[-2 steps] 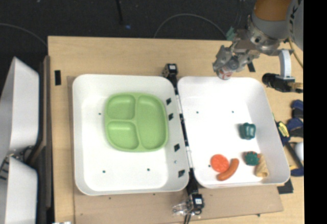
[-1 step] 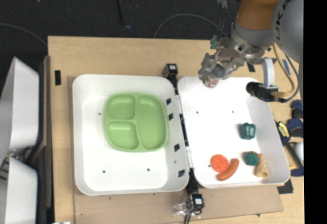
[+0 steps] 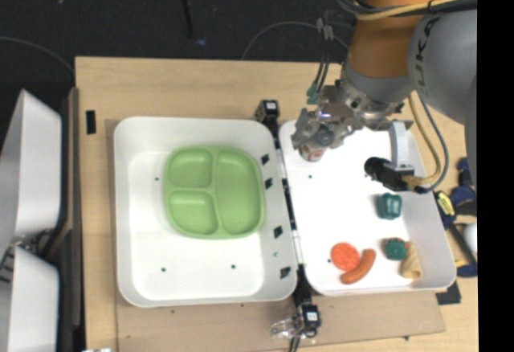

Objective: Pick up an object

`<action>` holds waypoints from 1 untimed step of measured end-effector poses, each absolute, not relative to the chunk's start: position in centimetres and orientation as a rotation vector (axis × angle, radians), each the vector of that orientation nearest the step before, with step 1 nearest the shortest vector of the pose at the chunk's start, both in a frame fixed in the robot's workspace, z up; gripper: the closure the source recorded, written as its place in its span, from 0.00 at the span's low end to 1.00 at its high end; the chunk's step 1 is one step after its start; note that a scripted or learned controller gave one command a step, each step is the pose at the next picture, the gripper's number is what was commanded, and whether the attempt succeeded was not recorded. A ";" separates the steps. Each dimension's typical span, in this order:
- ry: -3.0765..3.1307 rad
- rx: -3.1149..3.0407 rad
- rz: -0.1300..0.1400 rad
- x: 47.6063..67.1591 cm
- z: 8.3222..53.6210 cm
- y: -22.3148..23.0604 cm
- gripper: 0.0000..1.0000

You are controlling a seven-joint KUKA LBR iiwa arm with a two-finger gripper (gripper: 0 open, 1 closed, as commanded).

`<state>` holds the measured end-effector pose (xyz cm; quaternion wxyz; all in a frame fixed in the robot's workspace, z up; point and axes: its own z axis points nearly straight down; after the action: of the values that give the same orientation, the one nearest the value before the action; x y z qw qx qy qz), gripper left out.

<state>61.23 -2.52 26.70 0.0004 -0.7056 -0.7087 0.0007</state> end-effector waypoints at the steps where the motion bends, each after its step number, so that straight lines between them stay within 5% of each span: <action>1: -2.226 -2.214 0.003 58.0 25.2 2.4 1.00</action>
<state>58.00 2.36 25.21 0.0008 -0.7053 -0.7089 0.0008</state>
